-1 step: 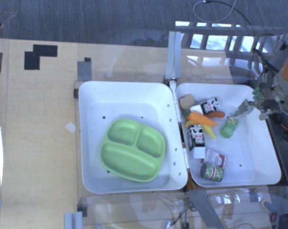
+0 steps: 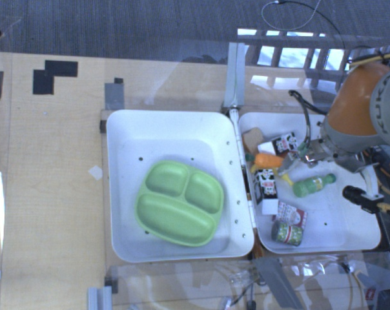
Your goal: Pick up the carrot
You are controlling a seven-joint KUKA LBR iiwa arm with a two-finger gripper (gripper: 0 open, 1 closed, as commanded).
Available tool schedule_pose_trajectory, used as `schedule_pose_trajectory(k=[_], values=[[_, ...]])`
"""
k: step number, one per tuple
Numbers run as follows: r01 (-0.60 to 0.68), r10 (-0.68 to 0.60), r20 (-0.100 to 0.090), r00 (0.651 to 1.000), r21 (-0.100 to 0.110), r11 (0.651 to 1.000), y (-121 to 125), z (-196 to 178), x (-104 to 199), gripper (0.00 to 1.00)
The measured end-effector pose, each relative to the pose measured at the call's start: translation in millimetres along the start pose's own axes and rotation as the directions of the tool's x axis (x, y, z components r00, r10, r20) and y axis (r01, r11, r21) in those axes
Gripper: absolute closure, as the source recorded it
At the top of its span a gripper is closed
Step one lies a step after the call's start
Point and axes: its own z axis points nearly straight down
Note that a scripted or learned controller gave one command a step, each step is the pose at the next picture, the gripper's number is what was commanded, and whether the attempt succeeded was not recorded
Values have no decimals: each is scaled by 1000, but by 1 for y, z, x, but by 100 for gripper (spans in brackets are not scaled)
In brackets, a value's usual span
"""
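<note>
The carrot (image 2: 267, 161), a short orange piece, lies in the right bin (image 2: 350, 232) near that bin's left wall. My gripper (image 2: 308, 152) hangs over the middle of the right bin, a little to the right of the carrot and apart from it. The grey wrist and the orange band (image 2: 350, 105) cover the bin's upper right part. Nothing shows as held.
Around the carrot lie a tan item (image 2: 253, 137), a black-and-white carton (image 2: 285, 143), a small box (image 2: 267, 187), a green bottle (image 2: 313, 185), a packet and a can (image 2: 288, 232). The left bin (image 2: 127, 141) holds a green divided plate (image 2: 180, 202).
</note>
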Motion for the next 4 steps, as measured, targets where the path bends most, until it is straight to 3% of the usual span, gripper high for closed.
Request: schedule_pose_trajectory(k=[1, 2, 3, 4], values=[[818, -818, 17, 576, 5, 576, 40, 20, 29, 0], [935, -935, 3, 354, -2, 354, -17, -13, 30, 0], [995, -995, 10, 97, 2, 97, 15, 22, 42, 0], [995, -995, 19, 101, 1, 101, 18, 10, 42, 100]])
